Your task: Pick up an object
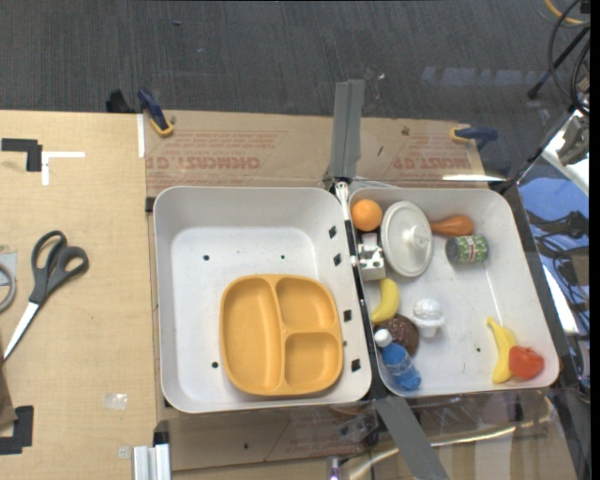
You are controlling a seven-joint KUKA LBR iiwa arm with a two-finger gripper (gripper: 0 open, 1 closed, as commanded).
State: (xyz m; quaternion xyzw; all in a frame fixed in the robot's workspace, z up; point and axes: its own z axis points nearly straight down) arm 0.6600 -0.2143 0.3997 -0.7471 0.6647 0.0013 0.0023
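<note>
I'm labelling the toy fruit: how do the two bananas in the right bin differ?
The left banana lies against the bin's left wall, beside the brown ball; the right banana lies near the right corner, touching the red fruit. The left one looks stubbier, the right one slimmer. Both are yellow and curved.

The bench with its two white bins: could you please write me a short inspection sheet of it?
Surface: wooden bench; cardboard under the bins.
Job's things: left bin holds a yellow divided plate; right bin holds an orange, white lidded pot, green can, two bananas, tomato, blue bottle.
Clutter: scissors on the bench.
Grippers: nothing seen.
Cables: black cables upper right.
Surroundings: dark floor.
</note>
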